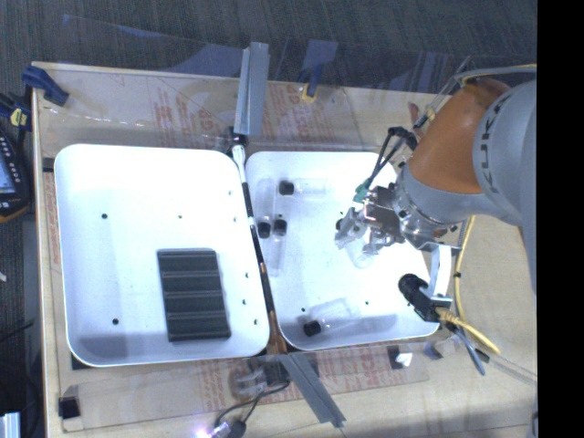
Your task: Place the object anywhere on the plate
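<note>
Tool [358, 235] blurred over right bin [301, 167].

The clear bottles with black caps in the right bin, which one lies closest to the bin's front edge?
The bottle at the bottom, lying on its side by the right bin's front wall. The other three, one capped at and a pair near, sit farther up beside the divider.

A dark ribbed plate [192, 294] lay flat in the left bin [82, 245], toward its front edge and nearer its right wall than its left, its long side running front to back. Three clear vials with black caps lay on their sides in the right bin [310, 272]: one [301, 188] near the back edge, one [271, 228] just beside the left wall, and one [327, 318] close to the front edge.
</note>
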Tool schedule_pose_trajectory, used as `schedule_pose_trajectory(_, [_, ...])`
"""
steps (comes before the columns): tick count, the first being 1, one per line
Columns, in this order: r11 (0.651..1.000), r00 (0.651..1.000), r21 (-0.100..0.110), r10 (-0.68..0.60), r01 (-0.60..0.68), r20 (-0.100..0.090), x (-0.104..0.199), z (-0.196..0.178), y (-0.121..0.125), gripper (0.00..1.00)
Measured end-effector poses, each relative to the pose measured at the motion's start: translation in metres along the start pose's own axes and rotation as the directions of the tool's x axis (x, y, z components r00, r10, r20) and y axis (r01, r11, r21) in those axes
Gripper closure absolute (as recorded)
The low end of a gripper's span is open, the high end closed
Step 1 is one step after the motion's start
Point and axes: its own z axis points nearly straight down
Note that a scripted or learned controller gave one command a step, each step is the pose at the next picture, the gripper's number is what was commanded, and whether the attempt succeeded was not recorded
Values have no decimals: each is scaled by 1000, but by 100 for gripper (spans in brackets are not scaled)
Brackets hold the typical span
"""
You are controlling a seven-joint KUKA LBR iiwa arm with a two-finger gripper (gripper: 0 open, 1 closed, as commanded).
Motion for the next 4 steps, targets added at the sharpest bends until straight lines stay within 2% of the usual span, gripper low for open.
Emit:
schedule_pose_trajectory(1, [997,997,5,81,-81,-2,91,32,44,100])
schedule_pose_trajectory(2, [960,960,3,280,-280,-2,141,11,113,100])
schedule_pose_trajectory(3, [947,947,6,322,-322,0,178,24,-2,100])
schedule_pose_trajectory(4, [994,994,4,108,-108,-1,153,21,-79,100])
